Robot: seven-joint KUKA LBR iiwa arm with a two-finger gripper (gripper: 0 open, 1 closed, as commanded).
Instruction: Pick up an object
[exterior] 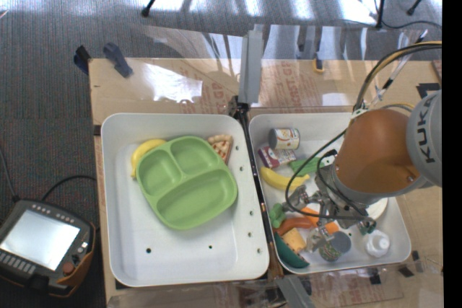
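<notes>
Objects for picking lie crowded in the right bin (401, 245), and none can be singled out as the chosen one with certainty. The gripper (326, 218) is low inside that bin, beneath the arm's orange band (375, 151), directly over a cluster comprising an orange carrot-like piece (294, 223), a round grey item (334, 247) and a small white bottle (377, 244). Nearby sit a banana (278, 179), a small can (284, 138) and a dark red packet (271, 157), well clear of the tool. Whether the gripper is spread or closed cannot be determined (cabling and the wrist body obscure it), and nothing can be confirmed as held. The left bin (126, 242) holds a green divided tray (186, 181), a second yellow banana (144, 152) tucked under its edge, and a waffle-like slice (221, 148). Assessment: the step in hand appears to be the descent or closing stage of a grasp in the cluttered lower part of the right bin. The next move would call for a firm closure on a single item, then a straight vertical lift to avoid dragging neighbours.
</notes>
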